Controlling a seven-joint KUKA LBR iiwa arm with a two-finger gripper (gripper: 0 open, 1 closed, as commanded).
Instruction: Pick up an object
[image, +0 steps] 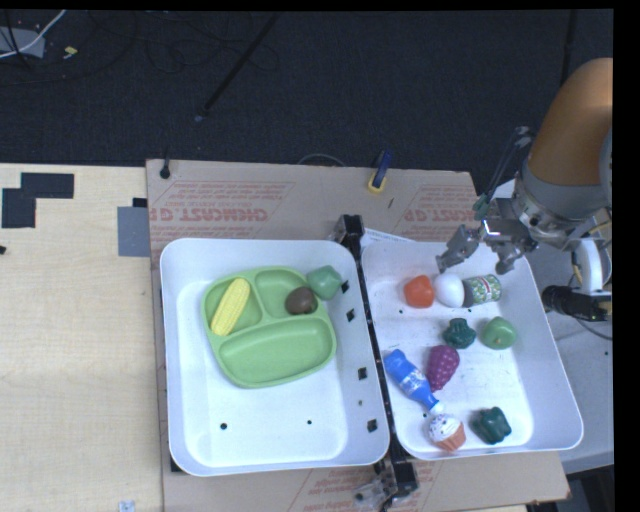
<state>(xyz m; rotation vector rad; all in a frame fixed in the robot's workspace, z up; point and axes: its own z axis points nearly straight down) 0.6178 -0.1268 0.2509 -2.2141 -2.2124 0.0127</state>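
While poised over the right bin (560, 390) with fingers spread wide and empty, gripper (480, 256) seen mid-approach above the small can (483, 290) beside the white egg (450, 291), descent and closing apparently next.

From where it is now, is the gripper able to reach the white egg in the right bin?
Probably yes. The gripper hangs open just above the white egg, with nothing over the egg. The orange tomato and the small can touch its two sides, so the fingers may bump them.
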